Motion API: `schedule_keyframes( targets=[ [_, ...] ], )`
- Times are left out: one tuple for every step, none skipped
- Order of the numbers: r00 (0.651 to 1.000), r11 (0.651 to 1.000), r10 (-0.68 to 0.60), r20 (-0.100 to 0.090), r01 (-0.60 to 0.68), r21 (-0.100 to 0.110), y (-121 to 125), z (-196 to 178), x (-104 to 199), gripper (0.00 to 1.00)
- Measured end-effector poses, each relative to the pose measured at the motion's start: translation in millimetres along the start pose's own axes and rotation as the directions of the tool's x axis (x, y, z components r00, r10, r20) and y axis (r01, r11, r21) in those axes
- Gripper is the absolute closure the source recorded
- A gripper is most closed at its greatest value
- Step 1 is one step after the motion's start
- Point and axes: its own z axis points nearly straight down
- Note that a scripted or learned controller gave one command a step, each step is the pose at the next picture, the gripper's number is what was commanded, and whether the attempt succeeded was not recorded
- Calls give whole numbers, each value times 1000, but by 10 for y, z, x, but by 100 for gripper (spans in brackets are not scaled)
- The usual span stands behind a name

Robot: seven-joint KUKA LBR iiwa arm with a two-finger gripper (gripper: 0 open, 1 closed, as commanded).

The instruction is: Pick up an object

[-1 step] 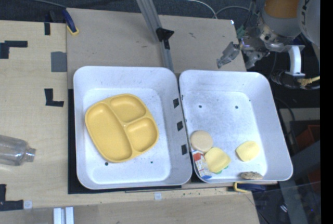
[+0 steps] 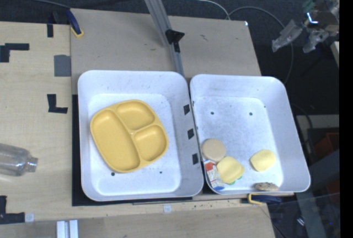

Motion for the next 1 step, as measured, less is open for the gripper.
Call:
schedule_keyframes(
  targets=[
    [1000,1000,-3,1,3,-1,422,-1521,-283,0]
  ],
)
